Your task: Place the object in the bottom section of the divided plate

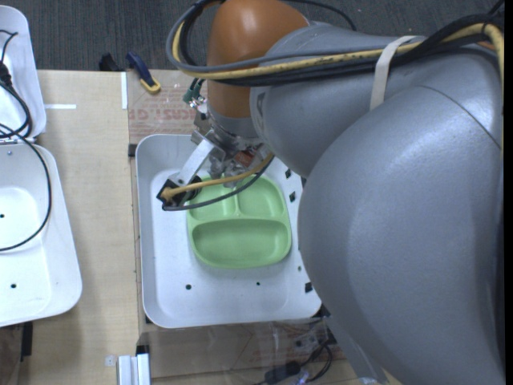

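Looming over the right white bin (160,287), hiding the upper edge of the green divided plastic plate (240,235); gripper (220,160) state impossible to tell; second white bin (48,287) lying at left.

We see an evenly, brightly lit scene with soft shadows; the near grey arm (409,215) looks slightly blurred, and the white bin (160,287) shows mild glare.

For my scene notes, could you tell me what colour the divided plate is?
Light green; the camera view shows the divided plate clearly.
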